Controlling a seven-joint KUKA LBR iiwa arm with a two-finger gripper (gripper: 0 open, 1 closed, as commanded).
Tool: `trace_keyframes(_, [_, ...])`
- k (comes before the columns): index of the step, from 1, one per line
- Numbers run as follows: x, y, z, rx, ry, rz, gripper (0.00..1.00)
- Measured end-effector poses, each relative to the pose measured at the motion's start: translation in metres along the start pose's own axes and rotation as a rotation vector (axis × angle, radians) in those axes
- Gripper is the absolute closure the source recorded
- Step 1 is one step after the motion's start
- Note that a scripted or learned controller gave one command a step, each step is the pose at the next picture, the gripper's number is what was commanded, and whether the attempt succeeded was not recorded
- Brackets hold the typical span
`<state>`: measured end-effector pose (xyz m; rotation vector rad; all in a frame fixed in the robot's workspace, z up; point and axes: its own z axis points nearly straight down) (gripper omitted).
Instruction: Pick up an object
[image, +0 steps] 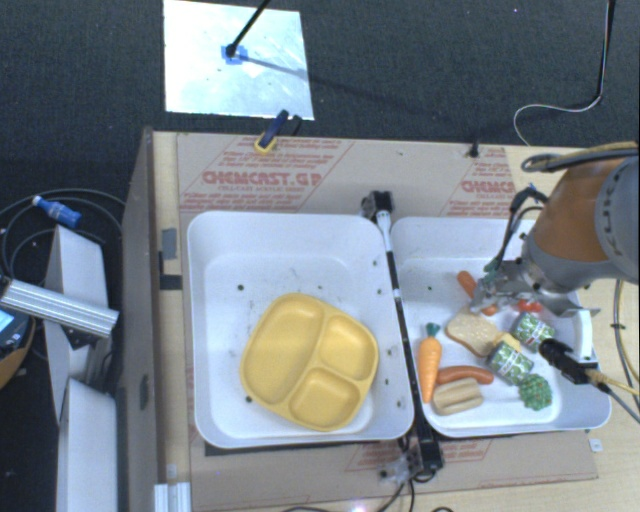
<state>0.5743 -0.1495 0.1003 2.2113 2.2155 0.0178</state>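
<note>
The gripper (497, 291) hangs low in the right bin (440, 250); whether it is clenched, I cannot tell. The bread slice (472, 333) lies just below it, and the carrot (429, 364) lies by the left wall.

Bench (300, 165) bears two bins (215, 250)

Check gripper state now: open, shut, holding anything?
Gripper: low in the right bin, over the toy food by the bread slice; open or shut cannot be told, no visible grasp.
</note>
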Motion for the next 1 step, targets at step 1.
trace_keyframes(1, [0.0814, 0.0199, -0.0849, 0.011, 0.001, -0.003, 1.0])
